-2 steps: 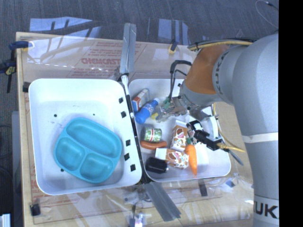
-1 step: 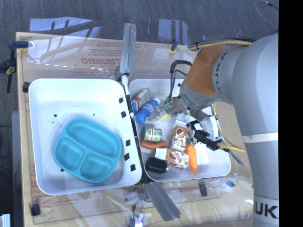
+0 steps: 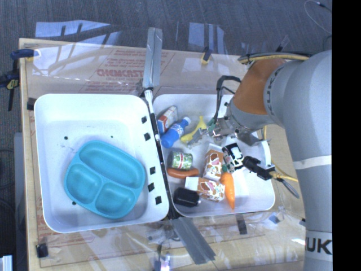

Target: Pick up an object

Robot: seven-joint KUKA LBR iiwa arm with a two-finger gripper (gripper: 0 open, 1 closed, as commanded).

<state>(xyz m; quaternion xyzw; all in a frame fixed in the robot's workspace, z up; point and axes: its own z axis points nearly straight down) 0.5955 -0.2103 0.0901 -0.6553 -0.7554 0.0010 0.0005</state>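
My gripper (image 3: 216, 131) is low inside the right bin (image 3: 255, 195), near its middle, beside a yellow toy (image 3: 198, 128). Left of it lie a blue bottle (image 3: 174, 133) and a red and white carton (image 3: 167, 117). Just below the gripper is a patterned packet (image 3: 214, 164), and a second one (image 3: 211, 190) lies nearer the front. An orange carrot (image 3: 228, 190), a green can (image 3: 181, 161), a red sausage (image 3: 181, 173) and a black object (image 3: 185, 196) lie towards the front. I see nothing held.
The left bin (image 3: 51, 117) holds a blue divided plate (image 3: 105, 176). A ridge with black clips (image 3: 152, 151) separates the two bins. The grey arm (image 3: 307, 129) covers the right bin's right side.
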